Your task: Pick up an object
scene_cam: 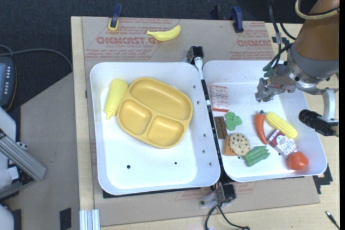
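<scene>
Starting at the left bin (pixel 102 116): shallow white plastic tray on the cardboard-covered surface (pixel 81 51); touching its neighbour along the middle seam
Squeeze bottle (pixel 114 97): yellow plastic, lying near the left bin's upper left corner, just beside the divided plate
Divided plate (pixel 155 111): yellow plastic with three compartments, lying tilted in the middle of the left bin
Banana (pixel 164 34): small yellow toy, lying on the surface above the left bin, outside both bins
Right bin (pixel 237 70): shallow white plastic tray; holds the pile of toy food
Packet (pixel 219 97): white and red paper, flat near the right bin's left wall
Cookie (pixel 238 144): round tan biscuit with dark chips, below a green leafy piece (pixel 233 120)
Pea pod (pixel 256 155): green, just right of the cookie
Carrot (pixel 260 126): orange, touching the yellow corn cob (pixel 282 125)
Tomato (pixel 297 161): red, round, near the right bin's lower right corner
End effector (pixel 268 90): grey, over the right bin's upper part, above the carrot and corn; whether released or clenched cannot be told; nothing visible between its tips
</scene>
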